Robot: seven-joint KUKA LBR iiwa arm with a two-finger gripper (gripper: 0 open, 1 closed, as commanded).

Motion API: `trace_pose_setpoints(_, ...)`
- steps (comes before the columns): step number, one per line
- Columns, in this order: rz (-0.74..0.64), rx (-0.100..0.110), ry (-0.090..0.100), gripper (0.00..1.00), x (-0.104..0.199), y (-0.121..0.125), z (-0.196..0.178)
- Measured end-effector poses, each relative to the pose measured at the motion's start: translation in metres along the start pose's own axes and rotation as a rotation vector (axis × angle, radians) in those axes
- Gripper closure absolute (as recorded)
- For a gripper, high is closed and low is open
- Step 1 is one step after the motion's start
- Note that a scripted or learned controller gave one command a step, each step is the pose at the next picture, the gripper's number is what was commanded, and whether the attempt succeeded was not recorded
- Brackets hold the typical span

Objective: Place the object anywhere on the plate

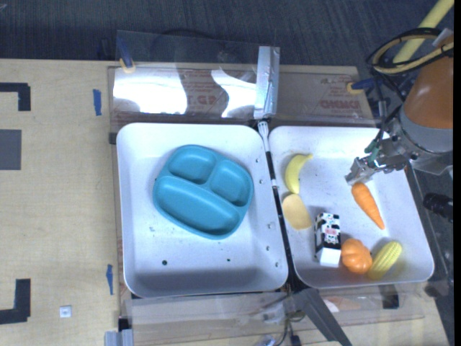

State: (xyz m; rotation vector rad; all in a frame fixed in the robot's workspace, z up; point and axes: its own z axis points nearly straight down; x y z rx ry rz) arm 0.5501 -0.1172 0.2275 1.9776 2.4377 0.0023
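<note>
There are two white bins side by side. The left bin (137, 215) holds one blue plate (204, 189) with three compartments, and nothing lies on it.

To the right of the plate, the right bin (328, 146) holds six small things. Nearest to the plate are one banana (295, 171) and, just below it, one pale yellow potato-like piece (296, 211); the two look to be touching. Further from the plate stands one small carton with a cow picture (328, 238). Against its right side lies one small orange pumpkin (356, 255), and one ear of corn (386, 256) touches the pumpkin on the far side. Above these, well away from the plate, lies one carrot (368, 203), tilted, with the thick end up.

One gripper (358, 172) hangs right over the carrot's thick end. Its fingertips are small and blurred, so I cannot tell if they are apart or together, or if they touch the carrot. The arm (431, 107) is cut off by the right edge.
</note>
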Motion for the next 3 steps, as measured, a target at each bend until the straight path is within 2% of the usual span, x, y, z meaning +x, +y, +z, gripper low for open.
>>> trace_pose_setpoints(1, -0.144, 0.000, 0.001, 1.00, 0.065, 0.058, 0.021)
trace_pose_setpoints(2, -0.060, 0.001, 0.002, 1.00, 0.150, 0.112, 0.044)
trace_pose_setpoints(3, -0.057, 0.000, 0.001, 0.00, 0.147, 0.112, 0.043)
